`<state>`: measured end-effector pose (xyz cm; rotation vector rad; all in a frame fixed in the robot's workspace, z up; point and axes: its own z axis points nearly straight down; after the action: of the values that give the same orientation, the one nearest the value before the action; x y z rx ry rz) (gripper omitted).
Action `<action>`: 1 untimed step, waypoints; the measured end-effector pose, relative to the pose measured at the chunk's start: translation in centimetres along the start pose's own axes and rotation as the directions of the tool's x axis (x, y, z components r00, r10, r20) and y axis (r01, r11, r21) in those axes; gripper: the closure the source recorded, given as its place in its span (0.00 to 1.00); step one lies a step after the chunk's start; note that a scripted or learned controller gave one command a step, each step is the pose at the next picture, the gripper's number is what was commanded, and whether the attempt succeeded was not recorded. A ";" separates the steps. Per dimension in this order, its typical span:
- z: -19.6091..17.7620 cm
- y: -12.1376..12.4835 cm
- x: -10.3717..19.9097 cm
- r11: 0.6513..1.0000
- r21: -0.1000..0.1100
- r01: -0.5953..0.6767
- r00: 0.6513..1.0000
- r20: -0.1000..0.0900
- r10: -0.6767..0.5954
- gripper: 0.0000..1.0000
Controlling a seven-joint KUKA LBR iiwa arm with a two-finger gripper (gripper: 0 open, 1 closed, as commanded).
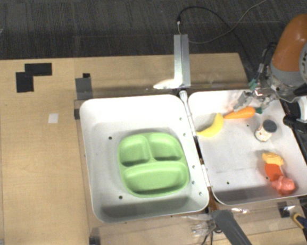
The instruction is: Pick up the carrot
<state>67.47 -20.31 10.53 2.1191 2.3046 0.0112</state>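
Sitting in the middle of the left bin (97,151) is a green plate (153,163) with three compartments, two small ones on the far side and one long one on the near side. The left bin touches the right bin (238,176) along a shared edge, and a grey metal post (182,58) rises behind that seam.

Just inside the right bin, near its far left corner, a yellow banana (211,128) lies curved on the white floor. Its right tip meets the thick end of the carrot (239,114), which lies flat and nearly level, pointing toward the right. The carrot's right end sits directly under the gripper (258,97), which hangs over the far right part of that bin, at the end of the grey arm with its orange band (292,42). Whether the claw is spread or pressed together cannot be told from here, nor whether it touches the carrot at all.

Nearer the camera, a small white and dark round object (265,130) rests by the right wall. Farther forward, a yellow, orange and pink cluster of toy food (277,173) lies in the near right corner.
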 end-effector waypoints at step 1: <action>0.6 0.3 0.3 0.976 -0.007 -0.218 0.976 -0.006 0.218 0.00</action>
<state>67.75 -19.94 9.97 2.3578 2.0580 0.0271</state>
